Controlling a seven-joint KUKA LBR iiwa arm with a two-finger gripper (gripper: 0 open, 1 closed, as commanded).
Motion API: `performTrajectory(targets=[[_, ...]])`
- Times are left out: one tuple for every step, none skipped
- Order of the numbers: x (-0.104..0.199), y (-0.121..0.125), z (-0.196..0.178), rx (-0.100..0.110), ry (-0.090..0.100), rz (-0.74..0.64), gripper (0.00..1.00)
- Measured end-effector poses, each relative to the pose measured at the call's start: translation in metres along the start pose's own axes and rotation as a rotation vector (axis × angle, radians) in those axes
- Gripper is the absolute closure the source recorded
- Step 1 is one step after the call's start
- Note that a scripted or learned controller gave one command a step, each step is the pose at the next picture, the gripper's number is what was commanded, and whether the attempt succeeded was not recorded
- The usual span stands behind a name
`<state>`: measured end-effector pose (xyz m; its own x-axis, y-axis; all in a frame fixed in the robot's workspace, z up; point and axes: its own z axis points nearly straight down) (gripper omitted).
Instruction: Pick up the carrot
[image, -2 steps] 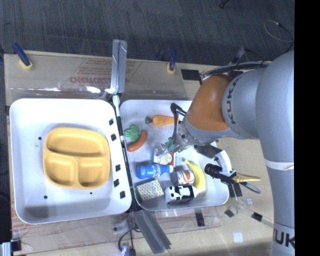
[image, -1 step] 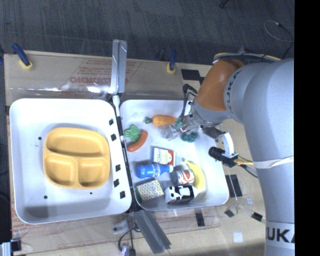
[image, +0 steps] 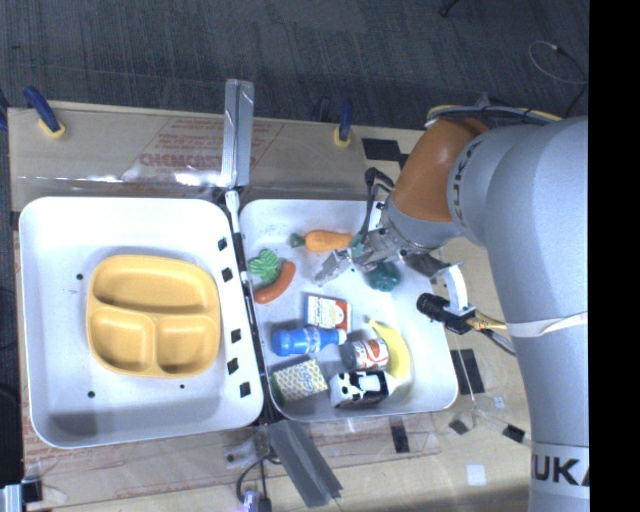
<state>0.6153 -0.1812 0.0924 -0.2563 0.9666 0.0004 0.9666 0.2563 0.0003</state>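
The carrot (image: 327, 240) is orange with a small green top and lies flat near the back of the right bin (image: 432, 392), pointing left. My gripper (image: 352, 258) hangs just in front of and to the right of it, close over the bin floor. Its silver fingers (image: 330, 266) stand open with nothing between them, and the carrot lies free beside them. The grey arm with its orange band reaches in from the right.
A teal object (image: 384, 276) lies right under the wrist. A reddish pepper (image: 276, 283) with a green leafy piece (image: 263, 264) lies left of the gripper. A carton (image: 327, 312), blue bottle (image: 300, 341), can (image: 368, 352), banana (image: 397, 350) and checkered box (image: 300, 380) crowd the front. The left bin (image: 50, 400) holds a yellow divided plate (image: 155, 312).
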Motion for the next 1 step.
performTrajectory(targets=[[0.0373, 0.0380, 0.0008, 0.005, 0.002, -0.034, 0.00]])
